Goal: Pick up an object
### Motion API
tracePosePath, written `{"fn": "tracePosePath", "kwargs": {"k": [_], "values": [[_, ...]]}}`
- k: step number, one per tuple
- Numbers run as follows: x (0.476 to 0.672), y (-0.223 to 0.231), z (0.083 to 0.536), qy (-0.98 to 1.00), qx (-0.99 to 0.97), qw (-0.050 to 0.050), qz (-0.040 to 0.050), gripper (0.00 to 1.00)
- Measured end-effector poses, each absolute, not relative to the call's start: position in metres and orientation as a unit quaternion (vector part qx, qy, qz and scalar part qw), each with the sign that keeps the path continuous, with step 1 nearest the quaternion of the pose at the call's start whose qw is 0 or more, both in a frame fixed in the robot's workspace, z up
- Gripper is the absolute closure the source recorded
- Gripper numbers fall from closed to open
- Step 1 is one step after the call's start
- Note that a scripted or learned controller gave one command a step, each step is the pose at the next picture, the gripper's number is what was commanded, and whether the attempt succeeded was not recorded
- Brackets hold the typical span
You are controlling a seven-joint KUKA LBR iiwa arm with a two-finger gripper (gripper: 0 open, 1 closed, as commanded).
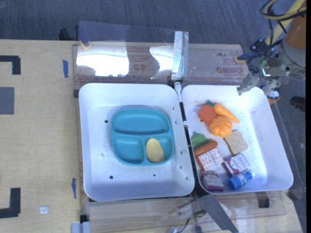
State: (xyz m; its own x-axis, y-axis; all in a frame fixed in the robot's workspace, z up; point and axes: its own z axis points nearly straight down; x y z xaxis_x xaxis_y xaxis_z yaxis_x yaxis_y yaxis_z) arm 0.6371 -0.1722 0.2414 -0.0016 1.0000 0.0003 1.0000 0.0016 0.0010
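Clearance should be kept over the right bin (279,144) rim while the gripper (260,81), whose opening cannot be told, is lowered squarely onto the carrot (225,111).

My arm (297,38) is grey with an orange band above the wrist. Yellow and black cables (279,6) loop above the claw (260,81), which is metal-grey with blue fittings.
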Motion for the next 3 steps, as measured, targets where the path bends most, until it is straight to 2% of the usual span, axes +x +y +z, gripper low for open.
{"fn": "tracePosePath", "kwargs": {"k": [1, 2, 3], "values": [[0.638, -0.144, 0.108, 0.693, 0.721, 0.006, 0.0038, 0.00], [0.625, -0.116, 0.099, 0.715, 0.699, 0.013, 0.0079, 0.00], [0.625, -0.116, 0.110, 0.714, 0.700, 0.011, 0.0082, 1.00]]}}
